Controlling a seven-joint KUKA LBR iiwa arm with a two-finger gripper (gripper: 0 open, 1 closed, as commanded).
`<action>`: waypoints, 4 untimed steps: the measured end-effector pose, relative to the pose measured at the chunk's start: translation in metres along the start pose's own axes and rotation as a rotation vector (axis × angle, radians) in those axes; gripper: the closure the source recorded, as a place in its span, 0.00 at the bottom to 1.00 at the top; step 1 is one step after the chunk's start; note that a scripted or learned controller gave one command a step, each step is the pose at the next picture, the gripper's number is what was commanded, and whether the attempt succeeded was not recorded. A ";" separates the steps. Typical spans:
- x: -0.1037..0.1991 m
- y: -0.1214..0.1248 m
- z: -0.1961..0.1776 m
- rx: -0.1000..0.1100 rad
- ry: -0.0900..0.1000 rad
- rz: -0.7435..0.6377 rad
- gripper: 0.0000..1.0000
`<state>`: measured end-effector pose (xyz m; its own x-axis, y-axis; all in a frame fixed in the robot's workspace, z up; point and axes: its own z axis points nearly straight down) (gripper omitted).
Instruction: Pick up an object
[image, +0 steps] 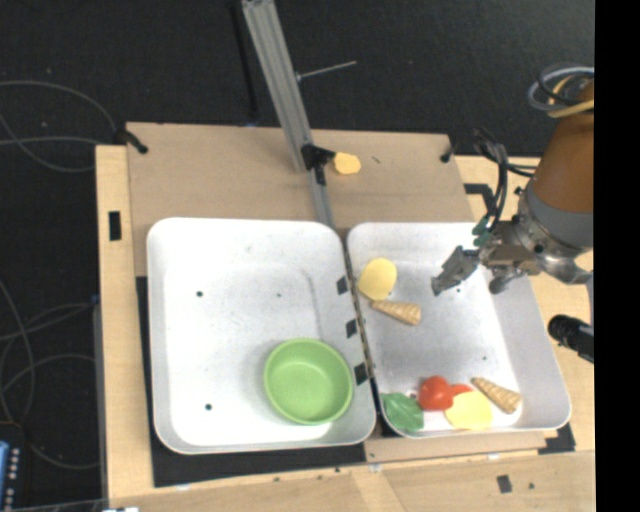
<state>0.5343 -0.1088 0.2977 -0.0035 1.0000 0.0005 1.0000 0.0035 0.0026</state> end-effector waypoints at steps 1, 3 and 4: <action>0.000 0.000 0.000 0.000 0.000 0.002 0.00; 0.011 0.004 0.092 0.006 -0.002 0.006 0.00; 0.005 -0.005 0.139 0.006 -0.002 0.005 0.00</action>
<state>0.5300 -0.1041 0.1584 0.0019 1.0000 -0.0020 1.0000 -0.0019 -0.0039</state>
